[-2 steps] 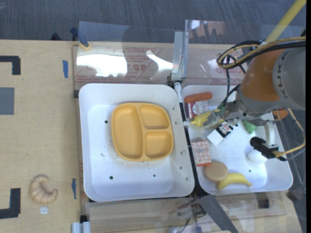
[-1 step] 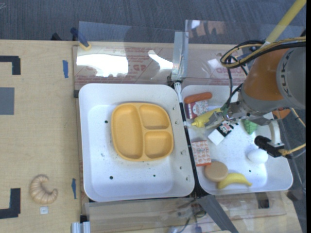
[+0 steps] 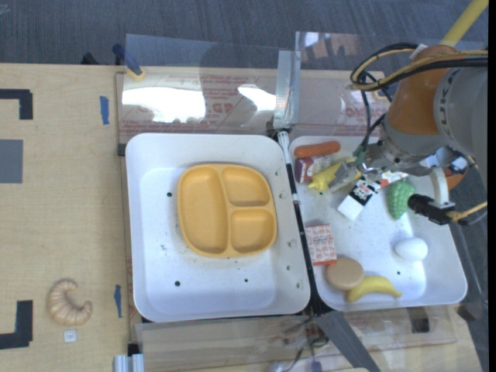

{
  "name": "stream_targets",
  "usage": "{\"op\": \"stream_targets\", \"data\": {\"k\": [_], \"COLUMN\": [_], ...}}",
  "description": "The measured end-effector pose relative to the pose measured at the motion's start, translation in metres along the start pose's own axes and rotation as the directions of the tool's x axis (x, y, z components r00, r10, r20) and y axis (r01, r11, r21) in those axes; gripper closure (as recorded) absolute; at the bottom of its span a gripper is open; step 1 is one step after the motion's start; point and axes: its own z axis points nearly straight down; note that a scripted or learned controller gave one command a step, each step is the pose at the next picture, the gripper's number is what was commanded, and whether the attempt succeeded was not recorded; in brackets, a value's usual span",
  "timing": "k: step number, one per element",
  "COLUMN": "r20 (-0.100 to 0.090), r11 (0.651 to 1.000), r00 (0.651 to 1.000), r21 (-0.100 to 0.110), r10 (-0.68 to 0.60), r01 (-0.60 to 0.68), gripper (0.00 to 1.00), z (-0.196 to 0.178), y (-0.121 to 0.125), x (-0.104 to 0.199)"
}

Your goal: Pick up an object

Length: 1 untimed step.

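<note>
The right bin (image 3: 446,273) holds several small objects: a red sausage (image 3: 318,149), a yellow toy (image 3: 325,178), a black-and-white box (image 3: 356,200), a green bumpy piece (image 3: 399,198), a white egg (image 3: 411,248), a red-and-white packet (image 3: 319,242), a tan round cookie (image 3: 344,273) and a banana (image 3: 373,288). My gripper (image 3: 370,166) hangs low over the back of this bin, between the yellow toy and the green piece, just above the box. The grey arm and orange band (image 3: 415,103) cover what lies beneath them.
The left bin (image 3: 147,277) carries a yellow divided plate (image 3: 227,208). A croissant (image 3: 70,301) lies on the wooden bench at the lower left. A clear plastic wall (image 3: 232,91) stands behind both bins. Cables loop around the wrist.
</note>
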Motion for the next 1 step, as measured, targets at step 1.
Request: {"op": "stream_targets", "data": {"k": [1], "r20": [0.001], "r11": [0.984], "r00": [0.984], "r21": [-0.029], "r10": [0.178], "r01": [-0.178], "gripper": [0.00], "z": [-0.0030], "y": [-0.0458], "x": [-0.0027]}}
